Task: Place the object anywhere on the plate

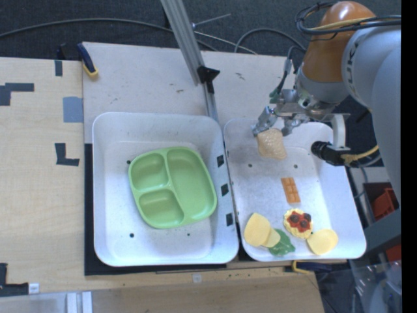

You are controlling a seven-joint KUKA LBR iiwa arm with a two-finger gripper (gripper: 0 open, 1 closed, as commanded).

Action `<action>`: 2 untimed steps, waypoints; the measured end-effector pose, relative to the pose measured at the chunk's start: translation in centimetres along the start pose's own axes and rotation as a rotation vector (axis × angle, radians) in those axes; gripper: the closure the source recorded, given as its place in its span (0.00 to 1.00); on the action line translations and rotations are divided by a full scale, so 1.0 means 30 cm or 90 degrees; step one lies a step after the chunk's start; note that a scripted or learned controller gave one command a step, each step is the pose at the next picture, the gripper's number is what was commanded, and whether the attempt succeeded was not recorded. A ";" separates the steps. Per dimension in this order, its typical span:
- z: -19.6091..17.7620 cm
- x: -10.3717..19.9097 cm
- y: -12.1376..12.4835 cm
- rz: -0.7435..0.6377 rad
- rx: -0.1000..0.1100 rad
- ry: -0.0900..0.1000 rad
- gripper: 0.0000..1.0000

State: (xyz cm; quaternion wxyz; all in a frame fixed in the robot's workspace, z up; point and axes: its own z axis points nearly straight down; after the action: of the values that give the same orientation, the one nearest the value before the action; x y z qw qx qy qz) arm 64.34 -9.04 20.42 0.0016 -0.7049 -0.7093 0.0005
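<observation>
Camera view: plate waiting left of the carried food.
Green plate [172, 188] is sitting in the left bin [104, 175]; farther right, the gripper [277, 124] is pinching a beige bread piece [271, 145], hanging over the right bin [339, 201].

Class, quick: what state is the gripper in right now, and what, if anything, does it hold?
Gripper: closed on a beige bread-like piece, over the right bin.

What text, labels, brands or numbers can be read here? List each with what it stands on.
None can be read. The green plate, both white bins, the beige object under the gripper and the toy foods bear no writing; the bench's grey tape patches are blank.
</observation>
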 end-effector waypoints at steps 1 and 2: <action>-0.033 0.161 0.005 0.000 -0.002 0.000 1.00; -0.074 0.340 -0.026 -0.001 -0.001 0.001 1.00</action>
State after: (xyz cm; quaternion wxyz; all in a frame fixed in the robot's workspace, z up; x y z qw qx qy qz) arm 63.49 1.14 22.65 0.0012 -0.7046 -0.7096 -0.0005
